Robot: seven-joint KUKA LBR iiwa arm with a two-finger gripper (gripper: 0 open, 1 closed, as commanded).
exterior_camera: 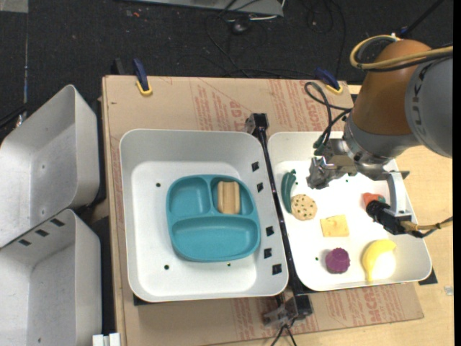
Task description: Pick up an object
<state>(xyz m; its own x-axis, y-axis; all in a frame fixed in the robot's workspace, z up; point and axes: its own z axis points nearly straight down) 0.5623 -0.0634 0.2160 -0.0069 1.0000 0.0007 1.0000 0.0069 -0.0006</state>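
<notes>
Gripper point(319, 173) hangs over the right bin point(418, 262), above the cookie point(304, 207).

rt bin point(421, 262): cookie point(304, 207), cheese sq point(334, 226), purple ball point(337, 260), banana point(377, 256), green pod point(289, 187).

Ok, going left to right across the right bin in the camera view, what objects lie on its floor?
Teal curved piece → chocolate-chip cookie → yellow cheese slice, with the purple round fruit just nearer at about the same place → banana. The gripper hovers over the bin's far left part.
</notes>
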